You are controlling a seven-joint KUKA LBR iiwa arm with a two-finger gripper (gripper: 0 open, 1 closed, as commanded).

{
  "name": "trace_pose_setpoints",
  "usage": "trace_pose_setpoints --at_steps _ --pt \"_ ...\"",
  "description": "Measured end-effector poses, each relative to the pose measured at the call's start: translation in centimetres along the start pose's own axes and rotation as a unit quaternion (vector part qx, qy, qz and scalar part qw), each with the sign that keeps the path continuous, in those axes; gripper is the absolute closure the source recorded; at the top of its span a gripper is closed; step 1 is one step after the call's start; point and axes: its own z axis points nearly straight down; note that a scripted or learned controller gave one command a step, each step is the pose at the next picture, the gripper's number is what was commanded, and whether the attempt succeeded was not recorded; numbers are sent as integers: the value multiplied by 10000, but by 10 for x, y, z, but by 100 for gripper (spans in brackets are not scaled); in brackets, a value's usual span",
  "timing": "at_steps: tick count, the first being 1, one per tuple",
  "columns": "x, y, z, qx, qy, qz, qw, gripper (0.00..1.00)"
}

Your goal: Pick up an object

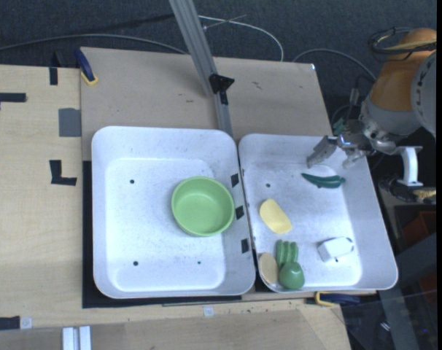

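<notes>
Looking down from the camera view, we see our gripper point(336, 152) over the far right part of the right bin point(367, 217), its two fingers spread apart with nothing between them. Just below it lies a dark green curved piece point(323, 181), close but not touching. Farther toward the near edge sit a yellow block point(275, 216), a white object point(335, 249) and a green toy point(288, 266); well off to its left, a green bowl point(202, 205) rests in the left bin point(111, 195).
</notes>
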Motion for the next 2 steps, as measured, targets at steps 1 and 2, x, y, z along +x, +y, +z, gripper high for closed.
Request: trace_pose_setpoints --at_steps 1,2 --pt "-4 -1 45 -12 -6 -1 10000 0" --pt "-3 0 32 -32 -8 -12 10000 100"
